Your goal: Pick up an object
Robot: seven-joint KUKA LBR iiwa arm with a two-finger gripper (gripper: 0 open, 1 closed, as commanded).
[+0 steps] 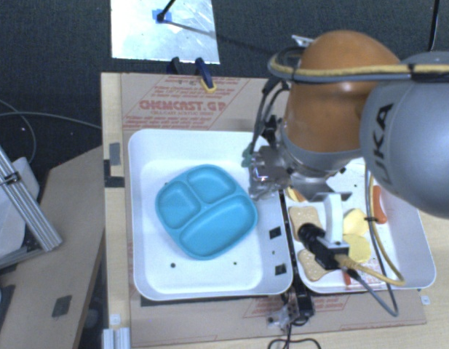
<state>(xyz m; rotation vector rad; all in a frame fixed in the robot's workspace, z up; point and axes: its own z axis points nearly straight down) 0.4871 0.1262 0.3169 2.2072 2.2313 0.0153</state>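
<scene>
A blue divided plate (206, 211) lies flat in the left bin (148, 187). In the right bin (417, 257) I see a slice of toast (306, 217), yellow food pieces (355, 238), another tan piece (311, 265) at the front, and a red-orange piece (378, 203) near the right wall. My gripper (262, 174) hangs over the wall between the two bins, just past the plate's right rim. The arm's orange band (340, 86) and grey wrist hide the far half of the right bin.
A cardboard sheet (180, 100) lies under the bins. A shiny foil square (162, 20) sits behind them on dark carpet. Cables and a black connector (319, 244) trail over the right bin's front. An aluminium frame (20, 202) stands at the far left.
</scene>
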